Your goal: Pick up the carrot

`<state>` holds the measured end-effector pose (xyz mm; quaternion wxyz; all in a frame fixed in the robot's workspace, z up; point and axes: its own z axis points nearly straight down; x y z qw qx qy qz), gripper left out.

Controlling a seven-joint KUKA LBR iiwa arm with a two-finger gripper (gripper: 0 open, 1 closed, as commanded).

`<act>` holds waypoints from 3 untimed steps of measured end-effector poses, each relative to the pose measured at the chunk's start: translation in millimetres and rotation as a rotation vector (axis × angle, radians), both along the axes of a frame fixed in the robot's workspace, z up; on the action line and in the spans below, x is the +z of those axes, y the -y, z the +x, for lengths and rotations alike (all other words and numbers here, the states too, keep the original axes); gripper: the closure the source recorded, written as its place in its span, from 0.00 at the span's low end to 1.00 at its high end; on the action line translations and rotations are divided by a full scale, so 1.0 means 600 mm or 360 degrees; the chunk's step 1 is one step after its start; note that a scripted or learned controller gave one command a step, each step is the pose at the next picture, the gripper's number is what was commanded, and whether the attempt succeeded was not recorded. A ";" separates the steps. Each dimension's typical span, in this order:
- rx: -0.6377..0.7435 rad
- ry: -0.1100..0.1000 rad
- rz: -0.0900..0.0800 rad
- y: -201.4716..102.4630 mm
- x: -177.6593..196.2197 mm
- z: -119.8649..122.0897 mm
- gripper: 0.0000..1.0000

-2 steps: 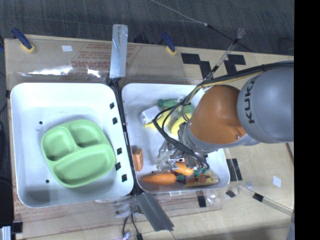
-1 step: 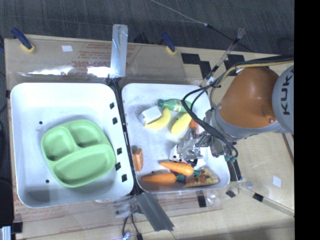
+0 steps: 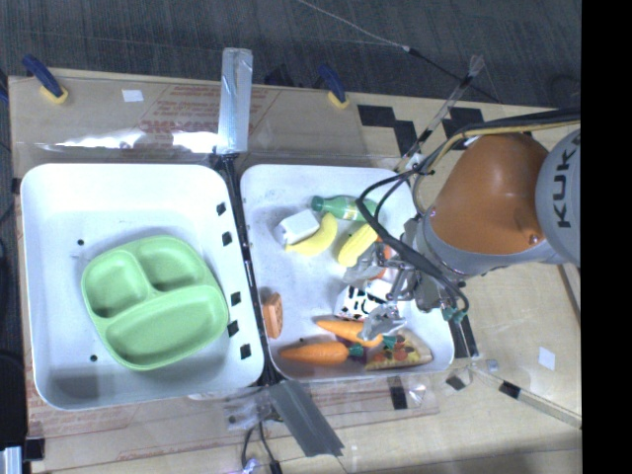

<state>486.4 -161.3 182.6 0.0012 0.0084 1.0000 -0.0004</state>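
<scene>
A large orange carrot (image 3: 311,354) lies along the front wall of the right bin (image 3: 259,191). A smaller carrot (image 3: 341,329) lies just above it, pointing right. My gripper (image 3: 382,314) hangs low over the bin's front right part, right at the smaller carrot's right end. The wrist and cables hide what is directly under it. Whether it touches the carrot cannot be made out.
A toy pizza slice (image 3: 403,354) sits right of the carrots, a black-and-white item (image 3: 355,299) beside the gripper. Two bananas (image 3: 316,237), a green bottle (image 3: 336,206), a white piece (image 3: 294,229) and an orange block (image 3: 273,314) share the bin. The left bin (image 3: 39,196) holds a green divided plate (image 3: 153,299).
</scene>
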 end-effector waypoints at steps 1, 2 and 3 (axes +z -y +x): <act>0.0544 -0.0010 0.0005 -0.049 -0.121 -0.017 0.00; 0.0918 -0.0008 0.0003 -0.053 -0.152 -0.003 0.00; 0.0927 -0.0005 0.0004 -0.057 -0.135 0.000 1.00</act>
